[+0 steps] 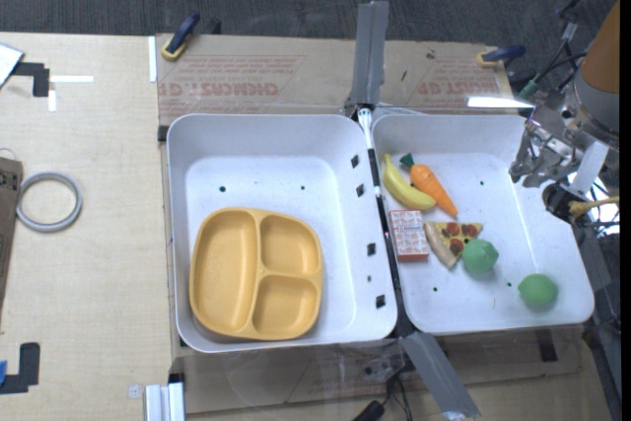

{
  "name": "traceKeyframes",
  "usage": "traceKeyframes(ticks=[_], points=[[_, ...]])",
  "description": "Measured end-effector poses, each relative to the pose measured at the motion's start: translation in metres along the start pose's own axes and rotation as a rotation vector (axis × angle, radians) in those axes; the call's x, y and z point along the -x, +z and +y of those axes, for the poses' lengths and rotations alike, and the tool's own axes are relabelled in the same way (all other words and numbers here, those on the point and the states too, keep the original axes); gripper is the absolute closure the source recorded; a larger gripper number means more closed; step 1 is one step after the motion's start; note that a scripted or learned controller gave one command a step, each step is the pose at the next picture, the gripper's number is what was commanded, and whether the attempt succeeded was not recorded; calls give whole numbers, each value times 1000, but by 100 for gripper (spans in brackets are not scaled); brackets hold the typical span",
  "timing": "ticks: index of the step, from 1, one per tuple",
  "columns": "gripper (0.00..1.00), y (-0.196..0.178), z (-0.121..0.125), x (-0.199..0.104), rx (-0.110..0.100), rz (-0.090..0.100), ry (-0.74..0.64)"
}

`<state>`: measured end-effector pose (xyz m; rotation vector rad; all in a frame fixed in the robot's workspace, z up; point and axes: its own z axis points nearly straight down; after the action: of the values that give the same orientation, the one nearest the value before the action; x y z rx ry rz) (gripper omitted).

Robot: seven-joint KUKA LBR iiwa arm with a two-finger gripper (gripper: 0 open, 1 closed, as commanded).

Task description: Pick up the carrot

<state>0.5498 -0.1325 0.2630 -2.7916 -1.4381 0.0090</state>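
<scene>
Your claw [540, 165] — grip state impossible to tell — hangs right of the carrot [433, 188], whose long axis slants far-left to near-right.

carrot [433, 188] right of banana [405, 185], touching

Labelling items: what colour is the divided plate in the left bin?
Yellow-orange plate, camera view.

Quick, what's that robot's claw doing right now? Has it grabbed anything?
End effector: holding nothing, over the right bin's far right side; open or closed cannot be told. The carrot lies untouched.
</scene>
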Motion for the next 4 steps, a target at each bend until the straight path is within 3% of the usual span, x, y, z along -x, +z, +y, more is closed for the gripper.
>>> traceKeyframes(ticks=[1,2,3,4], points=[[100,135,-24,26,0,1,207],[100,148,-36,51,-1,3,79],[100,104,15,46,0,2,302],[100,105,-49,56,-1,3,236]])
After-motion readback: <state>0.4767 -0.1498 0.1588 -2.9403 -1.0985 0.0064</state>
